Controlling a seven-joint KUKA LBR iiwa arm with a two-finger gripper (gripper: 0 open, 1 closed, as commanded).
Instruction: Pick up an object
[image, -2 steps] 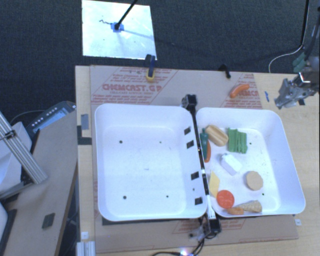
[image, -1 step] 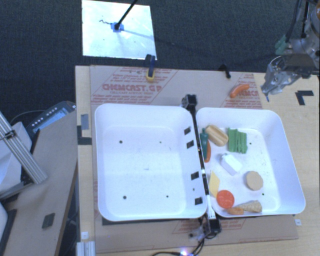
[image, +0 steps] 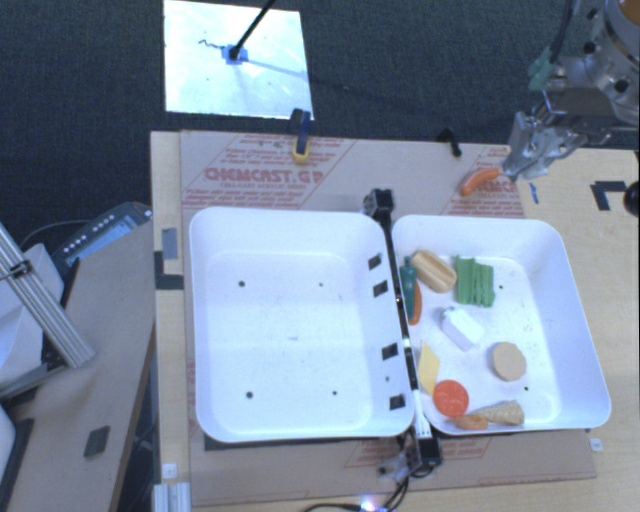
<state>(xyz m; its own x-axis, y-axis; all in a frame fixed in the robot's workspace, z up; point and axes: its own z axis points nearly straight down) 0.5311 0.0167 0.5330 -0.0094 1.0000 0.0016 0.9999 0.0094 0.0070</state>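
Gripper (image: 522, 160) is hanging beyond the right bin's (image: 570, 262) far rim, its fingertips closing on an orange carrot-like piece (image: 480, 181) there. Nearer me, bread (image: 433, 268), green block (image: 475, 280) and tomato (image: 450, 397) are lying in that bin; I'm finding the grip itself blurry.

Even, bright overhead light washes out the white bins (image: 290, 225); shadows are faint, detail slightly soft.

Both white bins (image: 290, 225) look like smooth, slightly glossy moulded plastic. Beneath them lies a matt brown cardboard sheet (image: 260, 165) with red print, on a pale wood-like desk (image: 120, 330). The claw (image: 522, 160) looks like dull grey metal. The toy foods (image: 476, 281) look plastic.
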